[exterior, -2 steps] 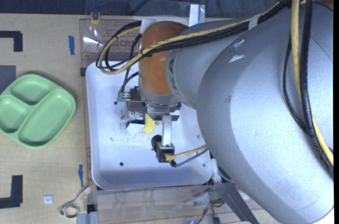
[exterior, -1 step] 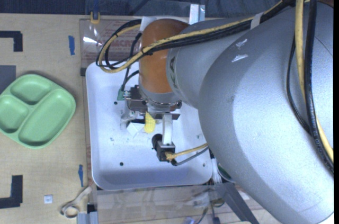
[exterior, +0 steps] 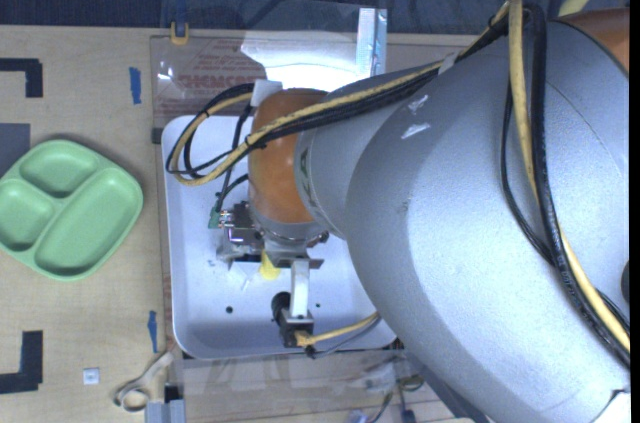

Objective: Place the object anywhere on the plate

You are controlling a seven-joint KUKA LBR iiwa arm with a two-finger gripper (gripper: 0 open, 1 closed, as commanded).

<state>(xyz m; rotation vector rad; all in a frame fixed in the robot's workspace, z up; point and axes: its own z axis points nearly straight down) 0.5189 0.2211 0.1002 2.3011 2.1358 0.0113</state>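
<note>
Gripper [exterior: 262, 246]: low in the white bin [exterior: 200, 311], near its floor; open-or-closed state cannot be told. Small yellow piece [exterior: 269, 267] (probably the object) sits at its tip. Green divided plate [exterior: 70, 206]: on the bench [exterior: 80, 331], view's left, well apart. Step, judged: pick-up. Next: secure grasp, lift clear, carry over.

Pale green plate [exterior: 68, 208], white bin [exterior: 200, 311], grey arm [exterior: 470, 211] with orange band [exterior: 272, 161].
</note>
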